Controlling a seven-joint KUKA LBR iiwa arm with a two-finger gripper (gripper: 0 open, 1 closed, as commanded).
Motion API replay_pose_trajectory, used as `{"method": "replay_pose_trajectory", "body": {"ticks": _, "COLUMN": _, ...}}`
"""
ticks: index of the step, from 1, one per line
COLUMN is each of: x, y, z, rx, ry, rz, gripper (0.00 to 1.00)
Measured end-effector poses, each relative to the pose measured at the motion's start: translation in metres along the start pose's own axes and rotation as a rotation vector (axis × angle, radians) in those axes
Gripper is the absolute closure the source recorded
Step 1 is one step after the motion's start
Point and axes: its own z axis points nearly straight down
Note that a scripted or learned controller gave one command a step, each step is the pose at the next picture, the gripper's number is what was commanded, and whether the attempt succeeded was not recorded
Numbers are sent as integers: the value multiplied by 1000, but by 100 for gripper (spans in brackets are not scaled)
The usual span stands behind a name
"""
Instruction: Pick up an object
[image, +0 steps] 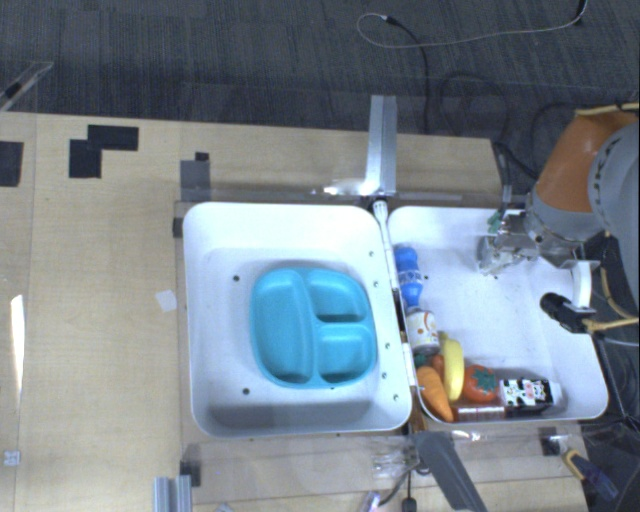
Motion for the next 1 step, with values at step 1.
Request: {"method": "replay_pose_trajectory", "body": {"ticks": 1, "x": -11, "y": 32, "z": -135, "rx": 2, "ry": 1, "rz": 143, "gripper": 100}}
